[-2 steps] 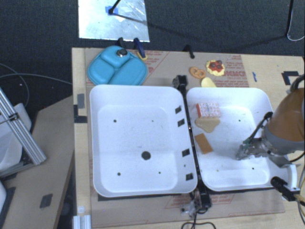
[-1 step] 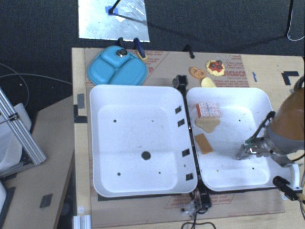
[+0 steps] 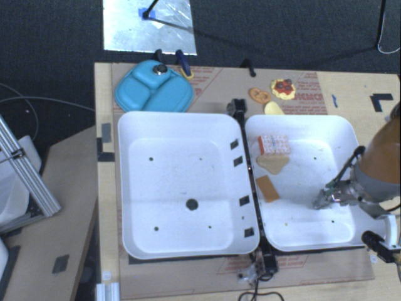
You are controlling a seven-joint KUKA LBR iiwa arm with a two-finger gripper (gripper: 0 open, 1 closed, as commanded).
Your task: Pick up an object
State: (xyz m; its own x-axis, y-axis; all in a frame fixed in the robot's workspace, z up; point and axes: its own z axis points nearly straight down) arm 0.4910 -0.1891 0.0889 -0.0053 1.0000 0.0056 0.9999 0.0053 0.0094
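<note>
In the right bin [image 3: 338,231], three things lie near its left wall: a small red-and-white box [image 3: 274,144], a flat tan piece [image 3: 272,163] just below it, and an orange-brown rectangular piece [image 3: 267,188] lower still. My gripper [image 3: 324,200] is low over the right part of this bin's floor, well to the right of these things and apart from them. The grey arm with its orange band [image 3: 381,155] comes in from the right edge. Nothing shows at the gripper's tip.
The left bin [image 3: 182,124] has a small dark round spot [image 3: 192,204] on its floor. Behind the bins lie a blue divided tray [image 3: 153,91], a pretzel-like toy [image 3: 259,95], a small pizza toy [image 3: 283,88] and a yellow piece [image 3: 273,108]. A silver sheet [image 3: 149,16] lies further back.
</note>
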